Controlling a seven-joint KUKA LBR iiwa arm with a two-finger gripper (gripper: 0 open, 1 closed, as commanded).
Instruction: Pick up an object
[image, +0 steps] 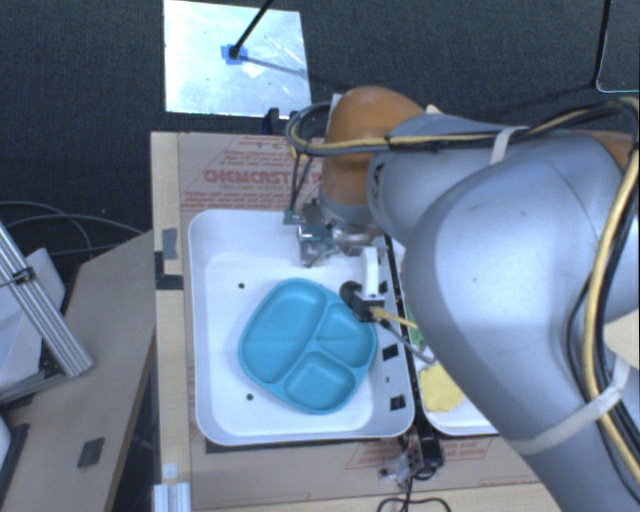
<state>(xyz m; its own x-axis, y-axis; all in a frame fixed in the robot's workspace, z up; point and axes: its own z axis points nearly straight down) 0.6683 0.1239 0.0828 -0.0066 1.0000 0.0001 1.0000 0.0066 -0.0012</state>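
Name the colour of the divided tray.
The tray is light blue, clearest in the camera view.

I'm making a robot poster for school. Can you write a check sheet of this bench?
Surface: left bin and right bin, white, on cardboard; the arm hides most of the right one.
Job's things: blue plate with three sections, flat in the left bin; yellow thing in the right bin, partly hidden.
Clutter: nothing seen.
Gripper: above the left bin's far side, just beyond the plate.
Cables: black loops above the gripper; loose wires on the floor, left.
Surroundings: shiny sheet, metal rail.
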